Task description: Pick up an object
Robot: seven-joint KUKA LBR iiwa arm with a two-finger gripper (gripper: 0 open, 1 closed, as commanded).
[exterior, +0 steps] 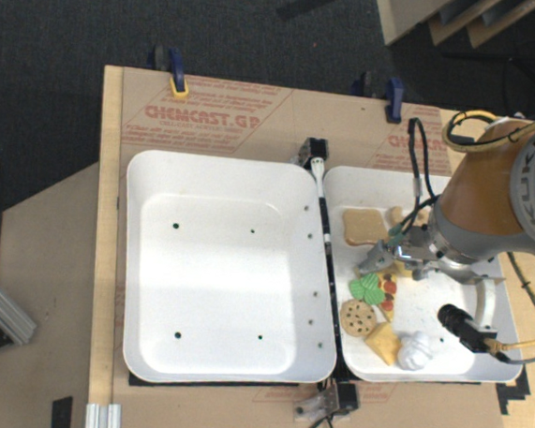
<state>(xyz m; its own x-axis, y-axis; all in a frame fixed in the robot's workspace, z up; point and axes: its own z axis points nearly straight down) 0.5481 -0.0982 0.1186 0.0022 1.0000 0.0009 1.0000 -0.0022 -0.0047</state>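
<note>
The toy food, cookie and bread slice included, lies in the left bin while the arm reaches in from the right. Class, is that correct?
Not quite. The camera view shows the cookie and bread slice in the right bin, not the left bin. The arm does reach in from the right.

You are looking down on small toy-like items clustered in the right-hand shallow white bin (441, 366). A flat tan bread-slice shape (362, 226) lies toward the far side. Nearer you sits a green leafy piece (367, 288), with small red and orange bits (389, 288) touching it. Below lie a round speckled cookie (357, 318), a yellow wedge (382, 343) and a white crumpled lump (413, 350), close together.
</note>
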